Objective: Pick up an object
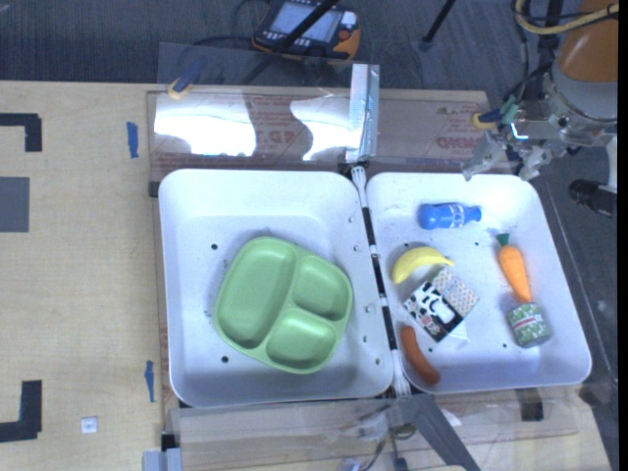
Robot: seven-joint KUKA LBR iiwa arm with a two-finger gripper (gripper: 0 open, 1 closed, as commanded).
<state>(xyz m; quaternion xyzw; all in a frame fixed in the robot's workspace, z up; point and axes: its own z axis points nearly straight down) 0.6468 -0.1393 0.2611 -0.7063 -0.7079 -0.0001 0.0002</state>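
Observation:
The right bin (564, 263) holds several small objects. A blue bottle (449, 215) lies on its side near the far wall. Below it are a yellow banana (420, 262), a black-and-white patterned packet (439, 307) and a red sausage-shaped piece (419, 353) by the left wall. An orange carrot (513, 270) and a small green jar (528, 325) lie toward the right wall. My gripper (500, 165) hangs over the bin's far right edge, above and to the right of the blue bottle. It is open, with nothing between its fingers.
The left bin (186, 214) holds a green divided plate (283, 303). A clear panel and an upright metal strip (363, 111) stand behind the bins. A handheld controller (304, 29) and cables lie on the floor beyond.

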